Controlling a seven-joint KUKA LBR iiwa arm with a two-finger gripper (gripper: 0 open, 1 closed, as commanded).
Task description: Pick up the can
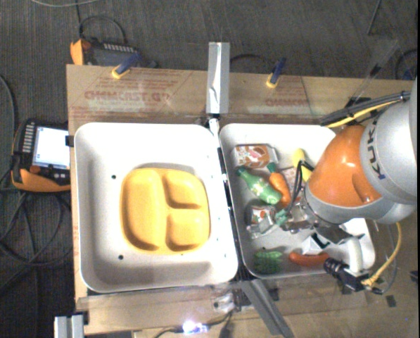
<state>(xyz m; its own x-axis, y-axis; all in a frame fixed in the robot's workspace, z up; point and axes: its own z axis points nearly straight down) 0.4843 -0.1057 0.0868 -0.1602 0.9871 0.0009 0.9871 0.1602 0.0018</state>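
A camera looks down at a slant on a brown board surface (160,94) carrying two shallow white bins side by side, with dark carpet around it. The left bin (97,210) fills the centre-left of the frame and holds a yellow divided tray (166,208) with three compartments, lying flat near the bin's middle. The right bin (232,210) sits just beside it at centre-right and holds a cluster of small things. Near its upper left lies the can (252,154), on its side, with an orange and white label. Just below the can is a green bottle (257,186), tilted, and touching its right side is an orange carrot (280,184). A small yellow piece (299,157) shows above the carrot, near the arm. Lower in the bin lie a dark green object (269,260) and, to its right, a red-orange sausage-shaped piece (308,259). The arm (385,167), grey with a large orange band, reaches in from the right edge of the frame and covers much of the right bin's right half. Its claw (274,218) sits low in the middle of the bin, beside a silvery crumpled item (259,215), well below the can; whether the claw is apart or together cannot be told from this angle. At the far left of the frame, on the carpet, an orange-cased handheld screen (44,157) lies with its cables. Two blue and yellow clamps (125,65) grip the surface's top edge.
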